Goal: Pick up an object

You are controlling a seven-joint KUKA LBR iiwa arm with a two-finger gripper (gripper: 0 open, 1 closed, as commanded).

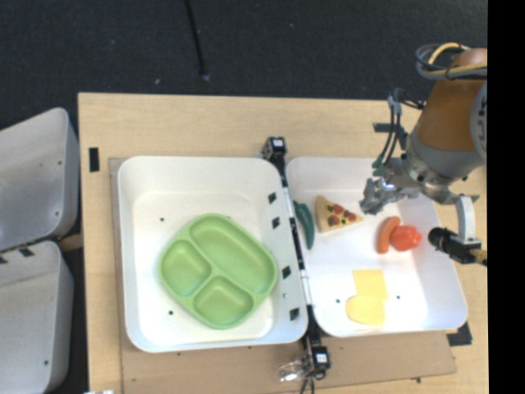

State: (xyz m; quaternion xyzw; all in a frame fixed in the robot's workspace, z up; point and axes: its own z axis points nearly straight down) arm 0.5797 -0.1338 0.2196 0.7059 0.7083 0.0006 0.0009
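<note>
Overhead, no writing reads — the gripper [373, 197], its state untellable, hovers beside the pizza slice [335, 215].

Dark carpeted floor [246, 31], pale wooden bench [205, 121], white chairs [33, 179] at left

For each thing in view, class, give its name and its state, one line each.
gripper: over the right bin, above the pizza slice, nothing seen between its fingers
green tray: flat in the left bin, compartments bare
pizza slice: lying flat
orange-red toy: lying free
yellow piece: lying flat
dark green piece: against the bin's left wall
</note>
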